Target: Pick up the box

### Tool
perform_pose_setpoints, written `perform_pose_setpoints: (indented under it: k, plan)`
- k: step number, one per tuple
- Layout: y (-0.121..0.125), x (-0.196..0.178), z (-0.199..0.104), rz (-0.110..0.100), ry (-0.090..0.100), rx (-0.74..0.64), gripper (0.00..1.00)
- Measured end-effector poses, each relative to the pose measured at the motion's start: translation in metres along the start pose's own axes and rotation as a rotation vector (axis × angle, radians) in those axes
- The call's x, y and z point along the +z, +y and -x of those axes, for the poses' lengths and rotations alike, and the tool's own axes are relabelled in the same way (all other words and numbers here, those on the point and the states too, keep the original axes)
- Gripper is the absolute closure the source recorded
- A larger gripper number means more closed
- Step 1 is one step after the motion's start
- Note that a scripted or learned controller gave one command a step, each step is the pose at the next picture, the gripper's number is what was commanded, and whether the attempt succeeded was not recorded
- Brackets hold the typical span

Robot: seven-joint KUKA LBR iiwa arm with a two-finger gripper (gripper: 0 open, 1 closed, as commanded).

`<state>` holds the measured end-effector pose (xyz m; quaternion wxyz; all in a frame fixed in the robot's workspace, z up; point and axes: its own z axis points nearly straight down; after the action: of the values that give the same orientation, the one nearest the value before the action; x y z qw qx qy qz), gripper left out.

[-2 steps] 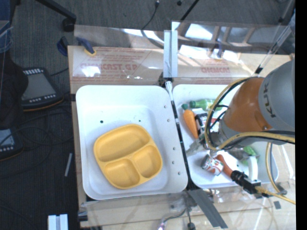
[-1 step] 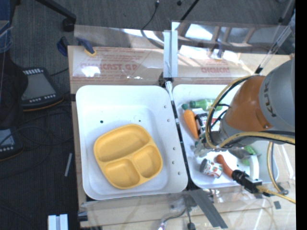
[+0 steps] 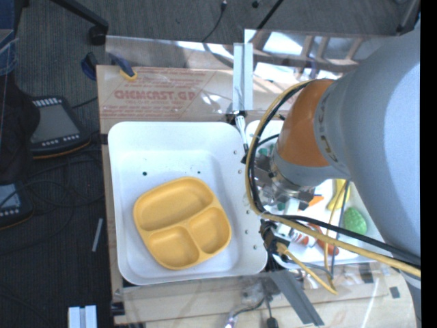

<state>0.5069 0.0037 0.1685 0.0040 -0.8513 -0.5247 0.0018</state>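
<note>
My grey arm with its orange band point(image 3: 307, 132) reaches in from the right and covers most of the right bin point(image 3: 254, 130). The wrist points down into that bin near its left wall, and the gripper point(image 3: 276, 197) is largely hidden under the wrist and its yellow and black cables. The arm hides whatever lies beneath it.
The left bin point(image 3: 171, 142) holds a yellow three-compartment plate point(image 3: 181, 222) in its front half. Around the arm in the right bin I see a green round item point(image 3: 355, 221), a yellow stick point(image 3: 338, 195) and small orange-red pieces point(image 3: 315, 200). Cables loop around the wrist.
</note>
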Motion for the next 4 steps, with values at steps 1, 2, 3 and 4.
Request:
perform_pose_setpoints:
  k: [1, 2, 3, 4]
  plan:
    - [-0.039, -0.020, -0.062, 0.005, -0.008, 0.291, 1.00]
    - [-0.033, -0.200, -0.014, 0.007, -0.008, -0.073, 1.00]
    - [-0.023, -0.115, -0.116, 0.004, -0.008, -0.153, 1.00]
    - [-0.033, -0.128, -0.108, 0.004, -0.008, -0.603, 1.00]
